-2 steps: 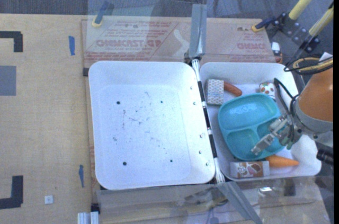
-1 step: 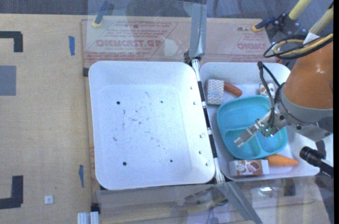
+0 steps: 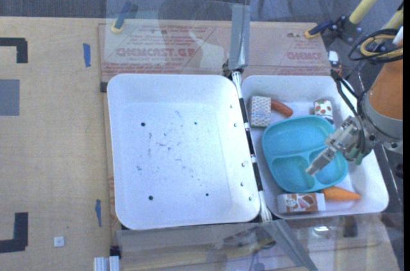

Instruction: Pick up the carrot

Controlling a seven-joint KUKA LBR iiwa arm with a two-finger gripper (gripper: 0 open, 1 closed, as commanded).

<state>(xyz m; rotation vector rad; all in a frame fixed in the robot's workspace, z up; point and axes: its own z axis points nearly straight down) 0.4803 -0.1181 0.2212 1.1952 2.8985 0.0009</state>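
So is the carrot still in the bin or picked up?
In the bin. The carrot lies beside the blue plate; the gripper is over the plate.

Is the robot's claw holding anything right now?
No, nothing is between its fingers. The gripper is over the blue plate, and the carrot lies in the bin just beside the plate, not picked up.

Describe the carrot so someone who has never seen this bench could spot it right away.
Look in the right-hand white bin, the one holding the blue divided plate. The carrot lies at the bin's near edge, just below that plate and right of a small printed box. It is the plain orange, tapered piece; the sausage-like piece at the far side is redder and blunt.
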